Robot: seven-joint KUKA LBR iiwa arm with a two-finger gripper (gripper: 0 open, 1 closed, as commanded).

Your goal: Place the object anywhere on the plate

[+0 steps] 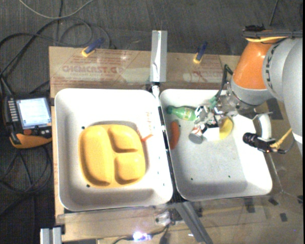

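Arm (274, 70) in from the right, orange band up top, wrist angled down-left, gripper (209, 117) low over the right bin's upper part.

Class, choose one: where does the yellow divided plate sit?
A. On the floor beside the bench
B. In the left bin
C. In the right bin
B: the yellow plate lies inside the left bin, while the arm works over the right bin.
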